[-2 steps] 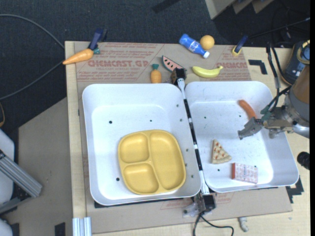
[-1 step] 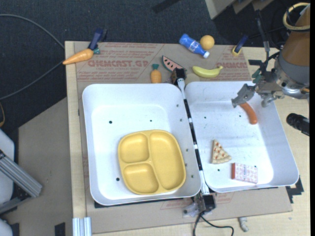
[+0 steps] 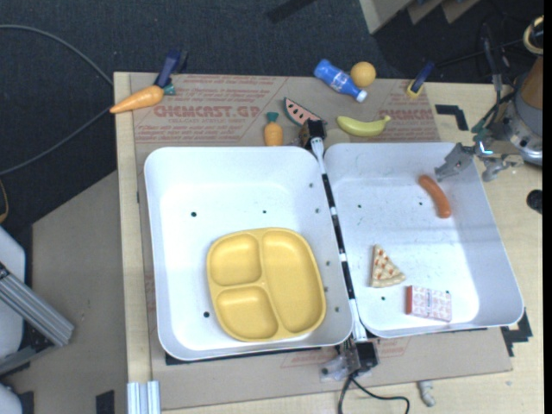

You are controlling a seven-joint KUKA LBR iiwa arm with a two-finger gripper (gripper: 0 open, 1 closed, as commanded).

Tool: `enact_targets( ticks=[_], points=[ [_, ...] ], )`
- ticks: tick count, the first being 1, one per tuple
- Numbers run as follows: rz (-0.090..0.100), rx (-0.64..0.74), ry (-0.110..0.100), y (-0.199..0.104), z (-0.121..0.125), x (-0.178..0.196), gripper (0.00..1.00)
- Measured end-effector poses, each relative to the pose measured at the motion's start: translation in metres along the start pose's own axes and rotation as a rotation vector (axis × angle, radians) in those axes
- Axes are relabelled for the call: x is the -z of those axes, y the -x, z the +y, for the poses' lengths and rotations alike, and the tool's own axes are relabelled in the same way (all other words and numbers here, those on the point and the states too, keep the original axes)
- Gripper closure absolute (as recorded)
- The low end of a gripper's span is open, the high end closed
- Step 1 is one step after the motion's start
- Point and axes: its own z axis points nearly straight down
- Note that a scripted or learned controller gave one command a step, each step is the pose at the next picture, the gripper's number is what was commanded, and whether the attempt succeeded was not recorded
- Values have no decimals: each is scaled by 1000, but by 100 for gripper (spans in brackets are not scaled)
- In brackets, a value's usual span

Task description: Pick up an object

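Hotdog (image 3: 435,196) just beside end effector (image 3: 470,159)

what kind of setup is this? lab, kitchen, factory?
Most likely a robotics lab bench for grasping trials, not a kitchen. Two white bins sit clamped on a board, the food is toy: hot dog, pizza slice, banana. A gripper reaches in at the right edge.

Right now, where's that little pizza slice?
In the camera view the pizza slice lies in the right bin, toward its near left part, just up-left of the pink wafer and below the sausage.
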Motion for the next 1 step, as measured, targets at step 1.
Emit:
enact_targets(
  ticks=[1],
  points=[
    [4, 3, -2, -23, 41, -101, 0]
  ],
)
